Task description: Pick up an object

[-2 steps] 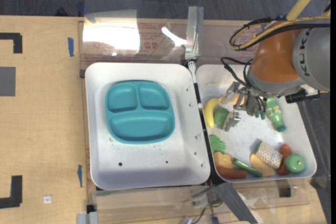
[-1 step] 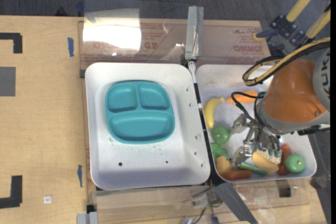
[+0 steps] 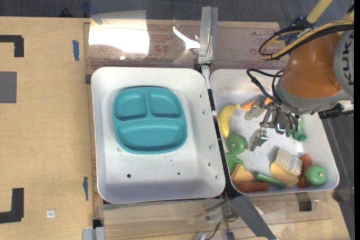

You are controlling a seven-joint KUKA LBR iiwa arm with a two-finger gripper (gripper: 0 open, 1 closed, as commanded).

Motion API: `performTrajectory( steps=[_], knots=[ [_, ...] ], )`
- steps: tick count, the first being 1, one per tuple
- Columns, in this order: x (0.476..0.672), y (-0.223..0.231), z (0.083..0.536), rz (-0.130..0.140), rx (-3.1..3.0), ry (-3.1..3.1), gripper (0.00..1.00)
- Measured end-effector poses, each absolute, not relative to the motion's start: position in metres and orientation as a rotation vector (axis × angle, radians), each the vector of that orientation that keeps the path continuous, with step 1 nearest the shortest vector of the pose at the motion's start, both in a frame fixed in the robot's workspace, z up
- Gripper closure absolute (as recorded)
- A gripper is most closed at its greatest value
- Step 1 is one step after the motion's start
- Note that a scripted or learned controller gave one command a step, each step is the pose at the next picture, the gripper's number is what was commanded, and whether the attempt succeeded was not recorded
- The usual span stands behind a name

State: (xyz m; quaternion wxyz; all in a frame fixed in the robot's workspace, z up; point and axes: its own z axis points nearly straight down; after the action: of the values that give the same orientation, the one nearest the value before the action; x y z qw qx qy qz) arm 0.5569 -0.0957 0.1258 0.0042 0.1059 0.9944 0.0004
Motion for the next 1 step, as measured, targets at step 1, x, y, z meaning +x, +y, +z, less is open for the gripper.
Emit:
performTrajectory(
  steps=[1],
  knots=[
    [0.6095,-0.0958,0.0890,-0.002,0.264,3.120,0.00]
  ],
)
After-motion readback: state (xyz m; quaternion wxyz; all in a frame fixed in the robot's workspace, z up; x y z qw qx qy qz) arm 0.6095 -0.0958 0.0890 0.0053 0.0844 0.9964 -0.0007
